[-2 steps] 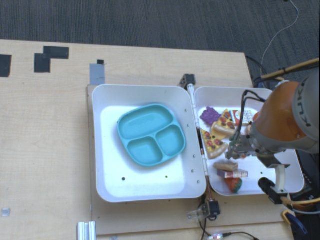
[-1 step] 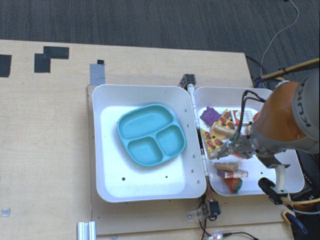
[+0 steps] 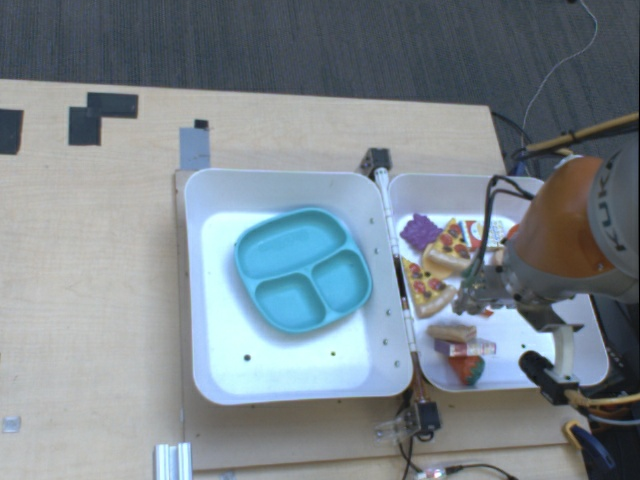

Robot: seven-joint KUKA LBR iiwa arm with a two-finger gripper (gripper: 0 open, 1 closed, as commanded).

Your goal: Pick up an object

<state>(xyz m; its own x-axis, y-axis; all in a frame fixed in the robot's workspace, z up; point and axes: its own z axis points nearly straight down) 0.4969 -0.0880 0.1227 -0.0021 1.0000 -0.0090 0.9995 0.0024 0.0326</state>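
Observation:
The right bin [image 3: 594, 366] holds several toy foods. A purple bunch of grapes [image 3: 420, 232] lies at its far left, with pizza slices [image 3: 429, 287] just below it and a colourful card-like piece [image 3: 470, 234] beside them. Nearer the front lie a tan block [image 3: 451, 332], a small pink and red box [image 3: 472, 348] and a red and green toy vegetable [image 3: 467, 369]. My gripper [image 3: 472, 299] hangs low over the middle of this bin, just right of the pizza slices and above the tan block. The wrist hides what is under it.
The left bin [image 3: 300, 378] bears a blue divided plate [image 3: 303, 269], tilted across its middle. A metal divider [image 3: 394, 258] separates the two bins. The grey arm with its orange band [image 3: 560, 233] covers the right bin's right half.

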